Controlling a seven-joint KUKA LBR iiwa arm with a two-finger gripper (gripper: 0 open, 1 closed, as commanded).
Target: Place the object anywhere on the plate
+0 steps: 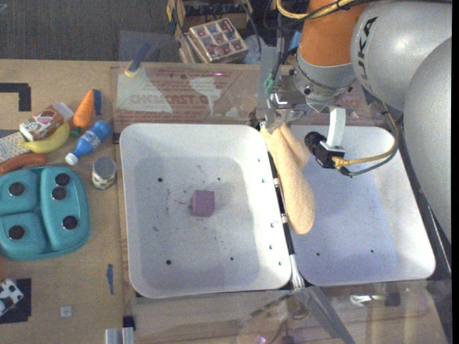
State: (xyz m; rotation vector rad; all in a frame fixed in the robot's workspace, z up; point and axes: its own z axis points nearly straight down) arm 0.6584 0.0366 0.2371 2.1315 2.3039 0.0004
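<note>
A long tan, loaf-shaped object [294, 181] hangs slantwise over the divider between the two white bins. Its upper end is caught in my gripper [273, 122], which is shut on it near the bins' back edge. Its lower end reaches down over the left edge of the right bin [373, 228]. A small purple cube [203, 203] lies in the middle of the left bin [136, 213]. A teal divided plate [43, 210] with dark dots sits on the bench, left of both bins.
Toy food lies at the far left: a banana [44, 142], a carrot [86, 108], a blue bottle [90, 140] and a small can [105, 172]. A patterned box [217, 39] stands behind the bins. The arm's bulk covers the upper right.
</note>
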